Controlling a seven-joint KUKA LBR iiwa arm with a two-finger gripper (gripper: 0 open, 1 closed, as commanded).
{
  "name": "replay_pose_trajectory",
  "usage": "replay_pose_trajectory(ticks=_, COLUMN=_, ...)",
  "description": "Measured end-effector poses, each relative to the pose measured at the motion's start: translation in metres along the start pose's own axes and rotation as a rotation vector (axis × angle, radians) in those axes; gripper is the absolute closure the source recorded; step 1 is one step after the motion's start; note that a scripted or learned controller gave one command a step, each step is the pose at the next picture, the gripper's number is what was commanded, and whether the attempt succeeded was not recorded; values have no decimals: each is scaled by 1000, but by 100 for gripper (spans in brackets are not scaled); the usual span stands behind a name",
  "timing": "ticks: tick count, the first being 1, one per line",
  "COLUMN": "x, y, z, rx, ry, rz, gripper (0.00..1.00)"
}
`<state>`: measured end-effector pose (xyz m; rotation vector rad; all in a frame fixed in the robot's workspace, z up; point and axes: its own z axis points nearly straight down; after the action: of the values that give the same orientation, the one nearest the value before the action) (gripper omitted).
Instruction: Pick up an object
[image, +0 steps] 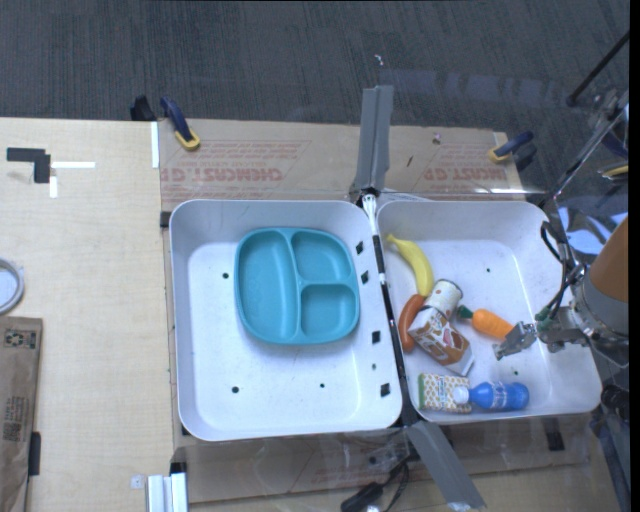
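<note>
The end effector (512, 342) hangs low in the right-hand shallow white bin (520, 222), fingers spread and holding nothing, with the small orange plastic carrot (491, 323) just beside it, up-left.

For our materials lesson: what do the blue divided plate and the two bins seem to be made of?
Divided plate: probably plastic, matte turquoise, with smoothly moulded rounded compartments. Left bin and right bin: likely thin moulded plastic, white and slightly glossy, with rounded corners and soft highlights; coated metal cannot be excluded.

wooden bench (90, 250), two white bins (190, 330), tape roll (8, 288)
</note>
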<state>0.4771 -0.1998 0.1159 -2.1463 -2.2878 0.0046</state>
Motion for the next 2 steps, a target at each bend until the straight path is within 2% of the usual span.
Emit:
replay_pose_trajectory(ticks=1, x=0, y=0, z=-9, rx=0, ry=0, rz=1, gripper=100)
replay_pose_trajectory(ticks=2, x=0, y=0, z=-9, rx=0, ry=0, rz=2, gripper=0)
